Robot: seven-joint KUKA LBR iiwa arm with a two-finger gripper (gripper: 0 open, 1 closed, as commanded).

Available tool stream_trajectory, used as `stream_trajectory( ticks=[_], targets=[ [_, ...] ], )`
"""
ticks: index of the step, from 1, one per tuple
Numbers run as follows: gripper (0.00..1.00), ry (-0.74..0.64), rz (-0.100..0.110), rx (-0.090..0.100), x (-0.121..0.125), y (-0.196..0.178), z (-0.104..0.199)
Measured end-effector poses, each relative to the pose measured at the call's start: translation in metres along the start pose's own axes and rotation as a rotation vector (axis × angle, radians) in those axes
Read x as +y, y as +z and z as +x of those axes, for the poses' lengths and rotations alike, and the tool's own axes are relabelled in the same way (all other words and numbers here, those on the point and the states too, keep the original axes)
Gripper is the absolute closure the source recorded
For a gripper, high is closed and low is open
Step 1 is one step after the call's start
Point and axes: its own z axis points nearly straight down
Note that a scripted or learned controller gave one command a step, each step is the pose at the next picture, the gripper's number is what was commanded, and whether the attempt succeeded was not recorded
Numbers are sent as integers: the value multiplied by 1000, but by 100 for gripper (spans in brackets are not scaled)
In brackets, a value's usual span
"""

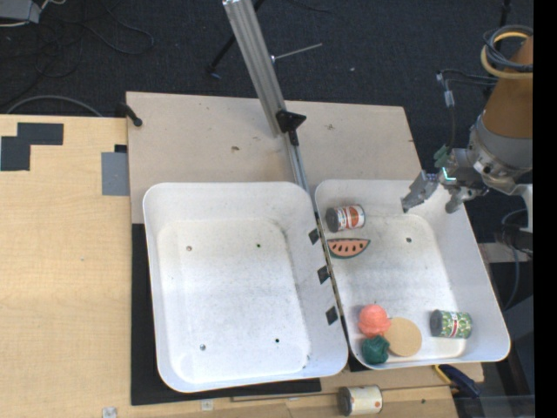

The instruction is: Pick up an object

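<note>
My gripper [435, 198] hangs over the far right corner of the right bin [418, 259], open, with nothing between its two fingers. In that bin lie a red-and-white can [346, 218] on its side and a watermelon slice [348, 248] near the left wall. Toward the front sit a pink-orange ball [373, 319], a dark green piece [376, 349], a tan round disc [404, 337] and a green can [450, 324]. All of them lie well apart from the gripper.
The left bin [231, 286] stands beside the right one, with black clips along the shared wall. A slanted metal rail [261, 68] rises behind the bins. A small can [359, 400] lies on the bench in front of the right bin.
</note>
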Motion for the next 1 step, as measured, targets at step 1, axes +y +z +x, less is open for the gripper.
stream_trajectory(
  ticks=[1],
  targets=[
    [0, -2, -4, -1, 1, -3, 0]
  ],
)
